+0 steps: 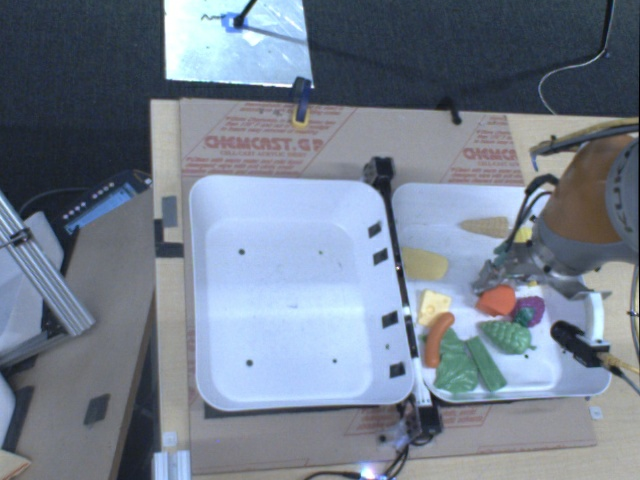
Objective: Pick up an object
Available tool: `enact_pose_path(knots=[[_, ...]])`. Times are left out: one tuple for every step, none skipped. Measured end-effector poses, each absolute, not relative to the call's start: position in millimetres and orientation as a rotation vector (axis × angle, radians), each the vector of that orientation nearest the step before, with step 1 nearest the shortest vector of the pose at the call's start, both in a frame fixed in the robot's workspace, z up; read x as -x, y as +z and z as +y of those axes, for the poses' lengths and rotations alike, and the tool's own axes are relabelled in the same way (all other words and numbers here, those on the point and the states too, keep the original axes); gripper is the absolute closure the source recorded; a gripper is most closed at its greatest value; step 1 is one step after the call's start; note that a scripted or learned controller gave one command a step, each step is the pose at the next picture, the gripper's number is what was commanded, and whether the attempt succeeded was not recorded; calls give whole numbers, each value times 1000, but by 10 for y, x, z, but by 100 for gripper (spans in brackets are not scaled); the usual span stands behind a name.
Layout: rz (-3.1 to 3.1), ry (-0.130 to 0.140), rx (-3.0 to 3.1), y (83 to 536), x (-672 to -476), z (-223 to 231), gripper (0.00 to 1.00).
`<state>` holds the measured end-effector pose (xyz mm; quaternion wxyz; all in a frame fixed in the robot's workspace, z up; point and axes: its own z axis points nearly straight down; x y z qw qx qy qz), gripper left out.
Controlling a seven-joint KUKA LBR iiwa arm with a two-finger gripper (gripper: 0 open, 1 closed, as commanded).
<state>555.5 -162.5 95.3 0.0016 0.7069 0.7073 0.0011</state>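
Note:
My gripper [497, 276] hangs low in the right bin [440, 208], reaching in from the right under the grey and orange arm [585, 213]. Right below and touching or nearly touching it lies a red-orange toy [497, 301]. A purple toy [531, 311] and a bumpy green toy [506, 337] lie just to its right and front. Farther left lie an orange carrot [437, 337], a yellow wedge [433, 304] and flat green leaves [466, 364].
A pale yellow piece [425, 263] and a tan slice [486, 226] lie toward the back of the right bin. The left bin [290, 288] sits beside it, with a black clip-studded divider [392, 268] between them. A black part [575, 343] sticks out over the right bin's front right rim.

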Motion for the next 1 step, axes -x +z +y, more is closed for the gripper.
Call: enact_pose_path(knots=[[2227,10,-2206,1613,-6011,-1159,100]])
